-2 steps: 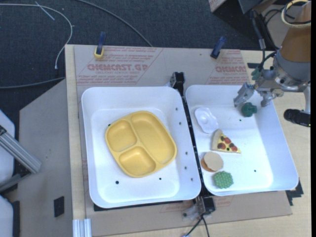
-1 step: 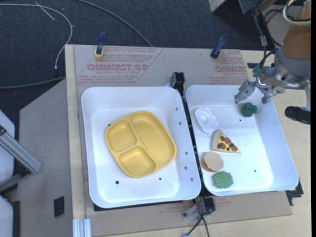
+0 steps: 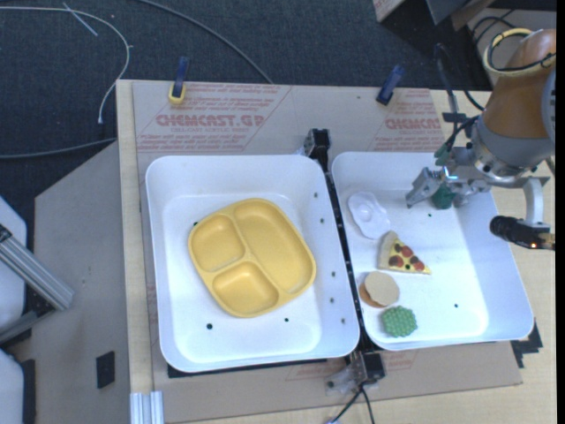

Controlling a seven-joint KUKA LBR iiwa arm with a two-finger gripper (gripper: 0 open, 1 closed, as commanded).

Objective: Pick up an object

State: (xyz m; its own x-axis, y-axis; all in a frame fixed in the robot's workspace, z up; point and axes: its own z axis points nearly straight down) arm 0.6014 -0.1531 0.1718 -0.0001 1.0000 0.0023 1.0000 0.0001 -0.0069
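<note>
The right bin [image 3: 494, 299] holds a pizza slice toy [image 3: 402, 255], a small white object [image 3: 365, 209], a round tan bun [image 3: 381, 289] and a green broccoli piece [image 3: 399, 321]. They lie along the bin's left side. My gripper [image 3: 433, 191] hangs over the upper middle of this bin, up and to the right of the white object and the pizza slice. A small green shape shows at the gripper's tip, and I cannot make out what it is.
The left bin [image 3: 168, 193] carries a yellow divided plate [image 3: 252, 256] at its centre. Black clamps [image 3: 316, 141] sit between the bins at the back. Cables trail over the dark floor at the upper left.
</note>
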